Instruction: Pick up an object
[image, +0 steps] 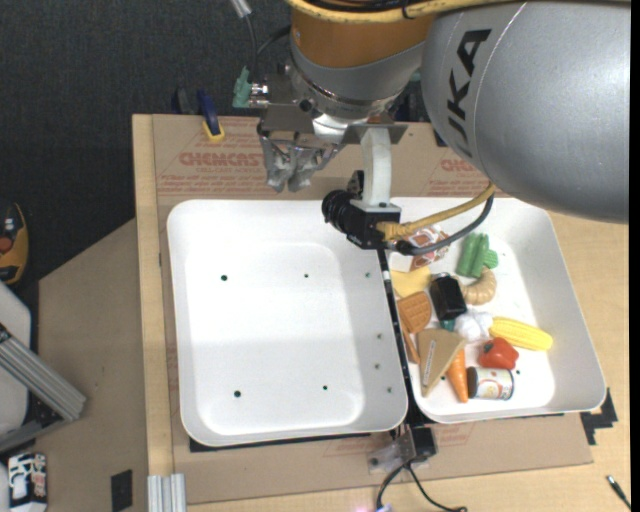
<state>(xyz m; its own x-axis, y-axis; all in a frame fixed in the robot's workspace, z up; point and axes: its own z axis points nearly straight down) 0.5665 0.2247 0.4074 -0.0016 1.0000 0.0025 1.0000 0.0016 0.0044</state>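
Metal gripper (291, 170) (raised), glossy rounded bins (270, 330) — toys (462, 330)

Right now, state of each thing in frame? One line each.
gripper: above the back edge of the left bin, nothing visible between its fingers
left bin: flat on the bench
right bin: holds the toy pile
corn cob: lying flat
carrot: lying flat
green toy: lying against the pile

cardboard sheet (150, 300), perhaps a clamp (211, 118)
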